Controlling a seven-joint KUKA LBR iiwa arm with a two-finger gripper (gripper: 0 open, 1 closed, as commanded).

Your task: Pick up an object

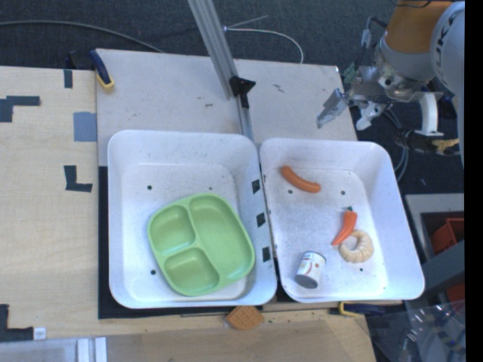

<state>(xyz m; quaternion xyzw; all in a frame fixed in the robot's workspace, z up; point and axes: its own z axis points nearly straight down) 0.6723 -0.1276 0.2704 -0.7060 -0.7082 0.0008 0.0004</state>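
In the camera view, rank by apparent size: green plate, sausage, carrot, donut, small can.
1. green plate
2. sausage, donut, carrot and small can look too alike to rank.

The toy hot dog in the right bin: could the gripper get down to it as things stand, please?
Probably yes. The toy hot dog lies alone near the right bin's back wall, open from above, with the gripper hanging just beyond that rim.
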